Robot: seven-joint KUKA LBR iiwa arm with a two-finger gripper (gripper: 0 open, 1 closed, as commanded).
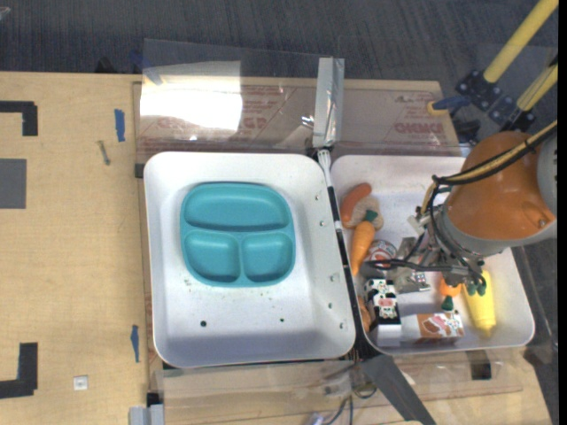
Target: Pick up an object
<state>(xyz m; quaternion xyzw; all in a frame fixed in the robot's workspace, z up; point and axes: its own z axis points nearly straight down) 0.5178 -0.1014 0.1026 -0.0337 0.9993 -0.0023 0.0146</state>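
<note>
Over the right bin (509,330), near its middle: arm (496,193) reaching in from the right edge, orange band topmost, gripper (423,268) hanging low among the toys. Finger state — cannot tell, hidden under the wrist and cables.

Along the right bin's left edge: carrot (361,244) lying lengthwise, a sausage-like toy (355,198) just above it toward the back left corner, the two touching or nearly so. Toward the front left corner: black-and-white cow-patterned block (383,304), just beside the gripper. By the front edge: small box with a brown and orange label (440,326). Near the right edge: yellow corn-like toy (481,304), lying beside the gripper, partly under the arm.

Across the left bin (168,317) — teal divided plate (237,233) sitting near its centre, three compartments facing up, well apart from the gripper.

Behind both bins: clear plastic sheet (221,104) standing along the back edges.
</note>
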